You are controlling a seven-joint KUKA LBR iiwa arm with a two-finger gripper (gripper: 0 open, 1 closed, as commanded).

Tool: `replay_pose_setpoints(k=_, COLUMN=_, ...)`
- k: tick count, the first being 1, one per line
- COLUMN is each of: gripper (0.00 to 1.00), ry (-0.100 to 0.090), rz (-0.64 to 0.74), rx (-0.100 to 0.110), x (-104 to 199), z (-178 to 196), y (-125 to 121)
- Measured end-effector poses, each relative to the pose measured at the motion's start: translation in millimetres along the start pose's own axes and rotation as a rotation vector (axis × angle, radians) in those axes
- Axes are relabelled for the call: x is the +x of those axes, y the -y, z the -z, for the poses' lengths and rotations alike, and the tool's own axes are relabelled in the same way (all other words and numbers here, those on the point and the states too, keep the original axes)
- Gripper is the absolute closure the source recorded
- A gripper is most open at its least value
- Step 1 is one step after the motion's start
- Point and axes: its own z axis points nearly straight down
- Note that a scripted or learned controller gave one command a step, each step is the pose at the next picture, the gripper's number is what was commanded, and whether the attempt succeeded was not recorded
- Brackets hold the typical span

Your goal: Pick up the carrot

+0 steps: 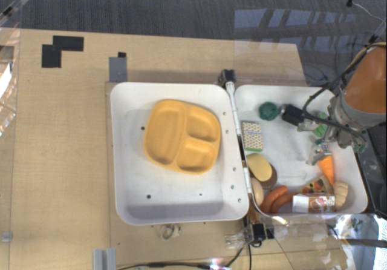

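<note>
Fingers (321,155) blurred, just above carrot (327,169)

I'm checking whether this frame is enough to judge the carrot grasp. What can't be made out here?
- Hand: its parts blur together in the camera view, so open or shut is unclear.
- Carrot: upper end hidden under the hand; contact uncertain.
- Bottle: label too small to read.
</note>
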Motion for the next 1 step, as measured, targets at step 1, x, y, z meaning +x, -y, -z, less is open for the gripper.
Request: replay_pose_setpoints(k=1, gripper=0.00, ry=-0.010, rz=0.087, rx=-0.005, x=14.4, z=-13.4, y=-0.1)
